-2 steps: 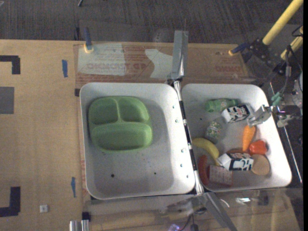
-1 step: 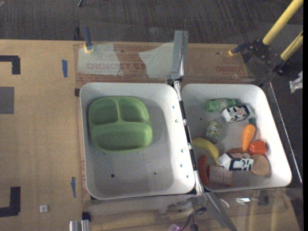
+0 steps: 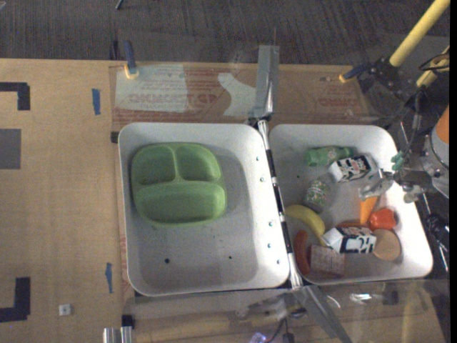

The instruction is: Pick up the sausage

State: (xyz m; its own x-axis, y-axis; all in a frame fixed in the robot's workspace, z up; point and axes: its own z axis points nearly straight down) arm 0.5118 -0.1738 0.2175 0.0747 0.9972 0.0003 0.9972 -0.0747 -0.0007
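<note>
The sausage [image 3: 300,250] is a short red-brown link lying along the left wall of the right bin [image 3: 285,148], near its front corner. A banana [image 3: 307,220] lies just behind it, and a brown packet [image 3: 327,261] rests against its right side. My gripper [image 3: 390,189] hangs over the right part of that bin, well to the right of the sausage and farther back. It is open, with nothing between its fingers. An orange carrot [image 3: 367,209] lies just below it.
Crowding the right bin are a green bottle [image 3: 328,154], two cow-patterned cartons [image 3: 351,167] [image 3: 351,240], a small jar [image 3: 318,193], a red-orange piece [image 3: 383,219] and a brown round [image 3: 388,245]. A green divided plate [image 3: 178,182] lies in the left bin [image 3: 207,270].
</note>
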